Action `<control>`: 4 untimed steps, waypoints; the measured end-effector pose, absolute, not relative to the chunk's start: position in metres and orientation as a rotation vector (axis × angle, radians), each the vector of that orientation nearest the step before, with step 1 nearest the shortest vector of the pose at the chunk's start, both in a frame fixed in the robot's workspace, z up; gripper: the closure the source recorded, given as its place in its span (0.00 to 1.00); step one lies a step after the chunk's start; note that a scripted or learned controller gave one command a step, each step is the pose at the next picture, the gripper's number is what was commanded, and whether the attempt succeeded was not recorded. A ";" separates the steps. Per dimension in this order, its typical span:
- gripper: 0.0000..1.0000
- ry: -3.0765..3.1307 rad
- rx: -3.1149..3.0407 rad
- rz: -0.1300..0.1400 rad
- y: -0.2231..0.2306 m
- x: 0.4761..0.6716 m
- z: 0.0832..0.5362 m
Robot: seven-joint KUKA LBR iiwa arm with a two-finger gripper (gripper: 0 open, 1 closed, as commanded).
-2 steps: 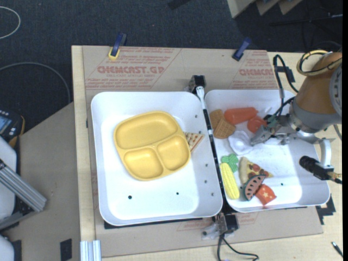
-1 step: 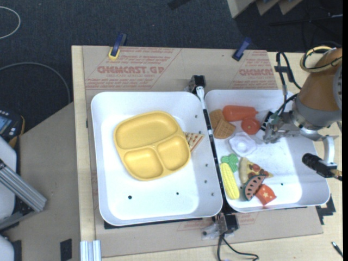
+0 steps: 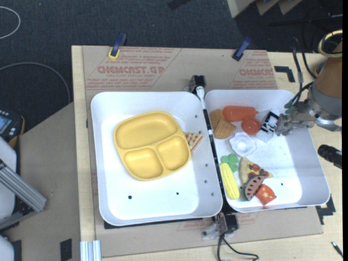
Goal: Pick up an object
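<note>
Bright even overhead light, soft shadows, mild glare on white bins (image 3: 103, 162), slight blur.

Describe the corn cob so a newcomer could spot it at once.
Look in the right bin, along its left wall near the front. The corn cob lies there lengthwise, below a green piece. It is the only long, yellow, knobbly item among the toy foods.

"CHEMCAST GP" in faded red — twice, perhaps — on the brown protective sheet (image 3: 163, 64) beneath the bins

Bare white bin floor (image 3: 291, 156) lies just below my gripper (image 3: 278, 128); red plastic tomato (image 3: 250, 126) crowds its left.
</note>
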State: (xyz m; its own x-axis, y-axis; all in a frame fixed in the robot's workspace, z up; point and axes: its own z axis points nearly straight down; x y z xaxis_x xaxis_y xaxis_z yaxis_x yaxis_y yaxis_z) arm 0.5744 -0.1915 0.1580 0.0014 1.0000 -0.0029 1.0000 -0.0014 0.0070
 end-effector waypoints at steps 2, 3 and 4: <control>1.00 2.219 2.217 0.004 -0.189 0.568 0.227; 1.00 2.229 2.217 0.001 -0.143 0.577 0.218; 1.00 2.231 2.217 0.001 -0.088 0.577 0.215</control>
